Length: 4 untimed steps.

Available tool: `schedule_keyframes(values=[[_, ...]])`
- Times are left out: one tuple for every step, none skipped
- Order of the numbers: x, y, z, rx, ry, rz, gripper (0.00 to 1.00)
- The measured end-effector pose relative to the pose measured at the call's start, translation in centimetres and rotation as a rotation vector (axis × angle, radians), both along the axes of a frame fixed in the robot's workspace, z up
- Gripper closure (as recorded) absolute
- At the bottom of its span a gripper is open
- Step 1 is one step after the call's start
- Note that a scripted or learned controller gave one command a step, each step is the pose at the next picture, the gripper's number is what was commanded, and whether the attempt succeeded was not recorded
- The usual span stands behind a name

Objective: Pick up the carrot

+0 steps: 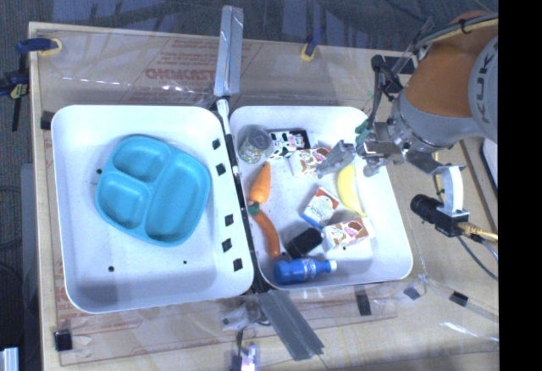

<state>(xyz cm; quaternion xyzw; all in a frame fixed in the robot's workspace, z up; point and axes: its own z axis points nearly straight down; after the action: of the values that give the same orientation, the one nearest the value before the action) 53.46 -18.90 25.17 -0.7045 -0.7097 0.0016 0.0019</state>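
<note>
Fingers [345,154] apparently open above right bin [398,225], apart from carrot [261,183]; carton labels unreadable.

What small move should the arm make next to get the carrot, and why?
Probably move the gripper toward the view's left and a little down, to above a carrot. It now hangs over the right bin's upper middle, near the banana, while the two carrots lie by that bin's left wall.

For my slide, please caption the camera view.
Gripper hovers over the right bin, apart from the carrot.
</note>
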Motion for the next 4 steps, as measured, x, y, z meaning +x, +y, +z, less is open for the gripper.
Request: schedule_keyframes(values=[[2.1, 7.3, -15.1, -0.007, -0.003, -0.028, 0.0], [2.0, 7.5, -14.2, -0.004, 0.002, -0.022, 1.0], [3.9, 6.5, -15.6, -0.001, -0.007, 0.015, 1.0], [4.0, 14.3, -6.0, 0.001, -0.003, 0.1, 1.0]])
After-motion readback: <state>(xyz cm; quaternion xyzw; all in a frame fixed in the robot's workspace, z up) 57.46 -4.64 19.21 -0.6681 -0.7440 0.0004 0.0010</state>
